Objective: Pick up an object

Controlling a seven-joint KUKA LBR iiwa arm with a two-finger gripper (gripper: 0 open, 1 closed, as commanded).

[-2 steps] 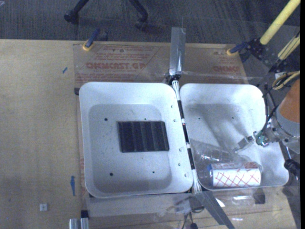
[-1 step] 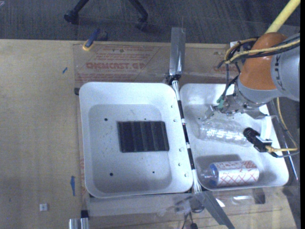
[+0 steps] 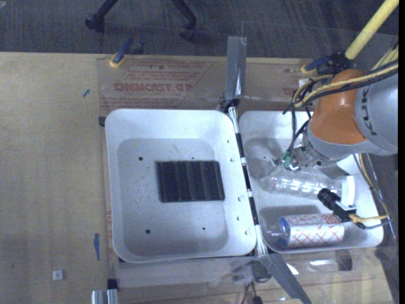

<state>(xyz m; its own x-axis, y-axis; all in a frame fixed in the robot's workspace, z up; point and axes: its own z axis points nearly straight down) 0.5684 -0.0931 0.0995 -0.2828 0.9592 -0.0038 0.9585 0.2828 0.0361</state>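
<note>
My gripper [image 3: 286, 164] hangs low over the middle of the right bin [image 3: 266, 126], under the grey arm with its orange band. A clear plastic bottle [image 3: 296, 185] lies on its side just below the gripper, close to it or touching it. A white can with a red criss-cross pattern [image 3: 311, 230] lies on its side along the front wall of the same bin. In the left bin [image 3: 126, 138] a black ribbed rectangular block [image 3: 190, 181] lies flat in the middle.
A grey divider [image 3: 235, 75] stands between the two bins at the back. The wooden bench [image 3: 50, 170] stretches out to the left. Cables [image 3: 304, 94] loop off the arm above the right bin's far edge.
</note>
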